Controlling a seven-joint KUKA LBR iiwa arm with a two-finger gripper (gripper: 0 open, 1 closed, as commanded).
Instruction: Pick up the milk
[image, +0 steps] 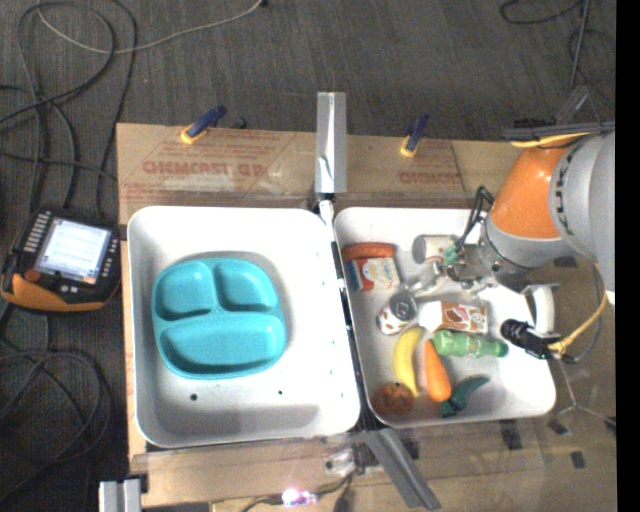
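Camera view, left to right: we see a turquoise divided tray (222, 316) in the left bin (140, 400). In the right bin (540, 400), the milk (463, 317) lies above a green bottle (468, 346), just below the hand (452, 272); whether the hand is closed we cannot tell.

tray (221, 318) in left bin (150, 400), apparently centred
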